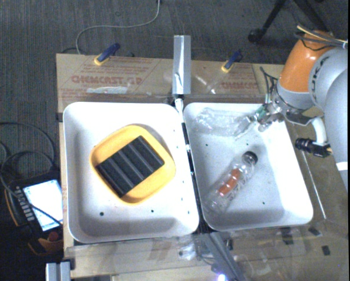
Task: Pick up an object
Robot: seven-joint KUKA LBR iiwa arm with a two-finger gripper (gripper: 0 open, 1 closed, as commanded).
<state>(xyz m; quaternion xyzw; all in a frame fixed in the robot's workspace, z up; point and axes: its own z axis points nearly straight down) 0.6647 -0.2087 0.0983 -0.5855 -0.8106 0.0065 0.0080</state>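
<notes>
Clear plastic bottle (234, 180) with a dark cap and an orange-red label, lying on its side in the middle of the right bin (280, 212), cap toward the bin's far right corner and base toward its near left corner. Crumpled clear plastic wrap (219, 122) lies along the far edge of the same bin, apart from the bottle. Gripper (263, 117) sits low over the far right corner of the right bin, at the right end of the wrap; whether it is open, closed or gripping anything cannot be told. The grey arm (333, 81) with its orange band enters above that corner. Left bin (81, 215) holds a yellow tray-like object with a black ribbed insert (133, 163), set diagonally at its centre. Two blue-handled clamps (106, 54) fix the board at the bench's far edge.
</notes>
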